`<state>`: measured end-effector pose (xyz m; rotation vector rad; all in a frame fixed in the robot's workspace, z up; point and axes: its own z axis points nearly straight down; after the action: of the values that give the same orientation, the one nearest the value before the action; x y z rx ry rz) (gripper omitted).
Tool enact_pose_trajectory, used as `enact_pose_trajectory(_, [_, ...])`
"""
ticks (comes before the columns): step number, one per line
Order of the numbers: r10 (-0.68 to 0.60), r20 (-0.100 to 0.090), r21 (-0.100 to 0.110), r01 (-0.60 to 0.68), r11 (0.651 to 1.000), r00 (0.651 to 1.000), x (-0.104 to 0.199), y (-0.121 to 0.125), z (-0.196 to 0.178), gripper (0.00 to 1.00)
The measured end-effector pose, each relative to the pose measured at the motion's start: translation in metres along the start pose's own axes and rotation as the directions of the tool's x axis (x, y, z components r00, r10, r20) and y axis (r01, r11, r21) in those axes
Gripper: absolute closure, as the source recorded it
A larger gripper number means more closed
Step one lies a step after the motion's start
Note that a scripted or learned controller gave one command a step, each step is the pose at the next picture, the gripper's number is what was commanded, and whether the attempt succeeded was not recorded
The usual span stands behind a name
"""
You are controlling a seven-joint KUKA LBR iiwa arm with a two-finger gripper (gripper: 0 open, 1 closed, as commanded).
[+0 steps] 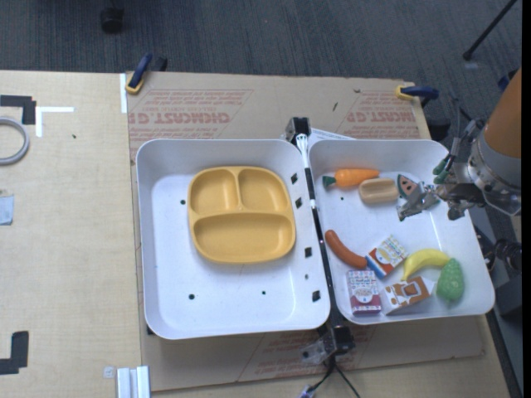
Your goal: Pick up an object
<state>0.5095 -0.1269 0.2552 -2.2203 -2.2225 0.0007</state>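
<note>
The right bin (pixel 465 222) holds toy food: an orange carrot (pixel 357 176), a tan bun (pixel 378 191), a watermelon slice (pixel 407 185), a red sausage (pixel 343 249), a yellow banana (pixel 425 260) and a green fruit (pixel 450 279). My gripper (pixel 432 207) hangs over the bin's right part, just right of the watermelon slice. It is open, its two fingertips spread apart with nothing between them. The left fingertip (pixel 409 209) is close beside the watermelon slice.
A yellow divided plate (pixel 241 214) lies in the left bin (pixel 158 247). Three small cartons (pixel 387 255) (pixel 363 293) (pixel 408 295) lie along the right bin's front. Both bins rest on cardboard (pixel 249 110), with clips between them.
</note>
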Motion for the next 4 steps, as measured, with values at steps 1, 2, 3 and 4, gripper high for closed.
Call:
enact_pose_trajectory(1, [0.024, -0.001, 0.000, -0.024, 1.000, 1.000, 0.027, -0.032, 0.127, 0.00])
enact_pose_trajectory(2, [-0.003, 0.001, -0.006, 0.003, 1.000, 1.000, 0.034, -0.024, 0.160, 0.00])
enact_pose_trajectory(3, [0.002, 0.002, -0.006, -0.002, 1.000, 1.000, 0.032, 0.007, 0.161, 0.00])
enact_pose_trajectory(4, [0.004, 0.001, -0.008, -0.004, 1.000, 1.000, 0.032, 0.009, 0.150, 1.00])
